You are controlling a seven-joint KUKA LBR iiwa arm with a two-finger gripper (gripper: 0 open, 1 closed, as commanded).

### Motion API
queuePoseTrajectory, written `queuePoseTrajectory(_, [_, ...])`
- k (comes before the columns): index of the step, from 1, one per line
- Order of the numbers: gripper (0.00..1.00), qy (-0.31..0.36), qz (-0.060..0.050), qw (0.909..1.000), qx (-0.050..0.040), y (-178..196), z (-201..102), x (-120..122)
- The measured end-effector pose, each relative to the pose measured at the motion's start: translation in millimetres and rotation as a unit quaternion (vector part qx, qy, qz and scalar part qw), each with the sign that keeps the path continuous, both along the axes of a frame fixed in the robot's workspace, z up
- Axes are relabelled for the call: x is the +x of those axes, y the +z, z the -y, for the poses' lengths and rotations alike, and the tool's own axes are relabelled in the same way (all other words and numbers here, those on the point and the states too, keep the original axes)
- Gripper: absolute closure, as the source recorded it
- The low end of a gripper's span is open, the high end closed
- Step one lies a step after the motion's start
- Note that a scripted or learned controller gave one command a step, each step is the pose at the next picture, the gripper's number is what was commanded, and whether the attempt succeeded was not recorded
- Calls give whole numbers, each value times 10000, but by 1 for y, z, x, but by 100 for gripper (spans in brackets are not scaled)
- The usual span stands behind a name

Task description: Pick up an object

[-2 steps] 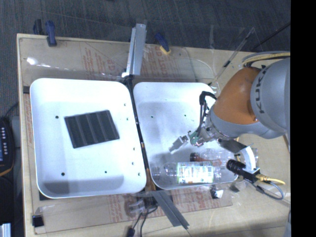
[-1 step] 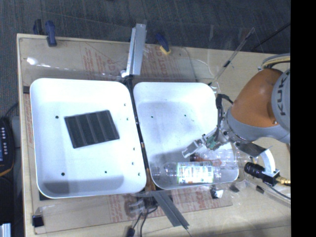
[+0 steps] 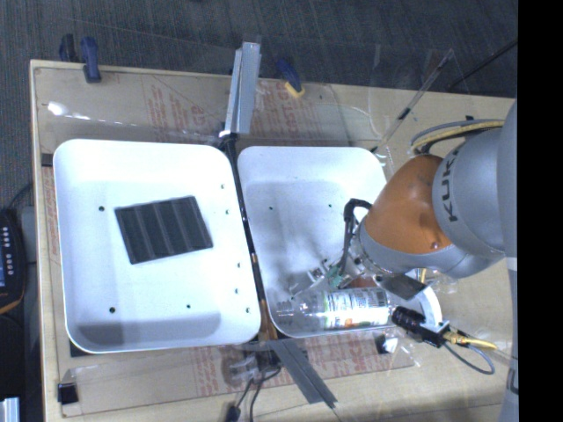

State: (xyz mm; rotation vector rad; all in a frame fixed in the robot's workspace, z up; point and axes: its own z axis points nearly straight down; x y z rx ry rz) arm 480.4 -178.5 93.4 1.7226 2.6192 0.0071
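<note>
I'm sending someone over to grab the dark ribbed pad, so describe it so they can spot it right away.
Look at the two white bins side by side and take the left bin, the one away from the arm. The dark ribbed pad lies flat near its middle, slightly skewed. It is a dark grey rectangle with lengthwise ridges, unlike the clear plastic bottle in the right bin.

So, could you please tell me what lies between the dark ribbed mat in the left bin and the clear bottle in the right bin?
In the camera view, between the dark ribbed mat and the clear bottle lie bare white bin floor and the black divider where the two bins' rims meet.
</note>
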Motion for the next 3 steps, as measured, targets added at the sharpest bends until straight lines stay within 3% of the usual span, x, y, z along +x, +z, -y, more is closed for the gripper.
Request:
queuePoseTrajectory(1, [0, -720, -47, 9974, 3, 23, 21, 2])
queuePoseTrajectory(2, [0, -1020, -40, 9948, 4, 67, 32, 10])
queuePoseTrajectory(3, [0, -1414, -68, 9899, 17, -3, 31, 37])
